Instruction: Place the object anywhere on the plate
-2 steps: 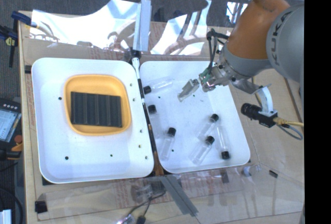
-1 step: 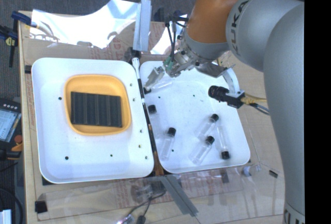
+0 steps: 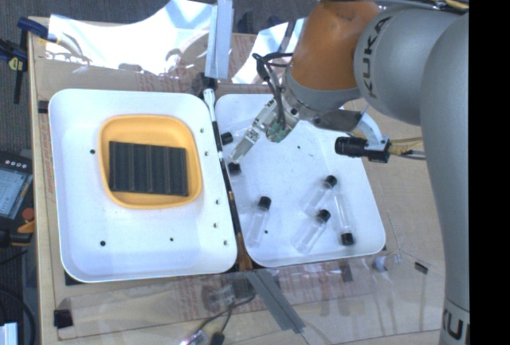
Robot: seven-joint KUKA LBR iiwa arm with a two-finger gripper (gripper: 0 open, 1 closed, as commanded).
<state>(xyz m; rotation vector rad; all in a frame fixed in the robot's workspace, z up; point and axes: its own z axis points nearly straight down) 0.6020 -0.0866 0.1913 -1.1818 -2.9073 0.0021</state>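
A yellow plate (image 3: 149, 161) with a dark ridged middle lies in the left white bin (image 3: 80, 232). Several clear vials with black caps lie in the right white bin (image 3: 358, 176): one (image 3: 259, 217) near the front left, one (image 3: 313, 229) at the front middle and one (image 3: 338, 208) toward the right. Two more black caps (image 3: 233, 168) sit by the bin's left wall. My gripper (image 3: 241, 147) reaches down and to the left over the right bin's back left part, close above those caps. I see nothing clearly held in it.
A raised divider (image 3: 223, 184) runs between the two bins. Crumpled foil and an upright metal bar (image 3: 220, 37) stand behind the bins. The arm's grey and orange body (image 3: 358, 56) hangs over the right bin's back. A cable and black fitting (image 3: 358, 147) stick out at the right.
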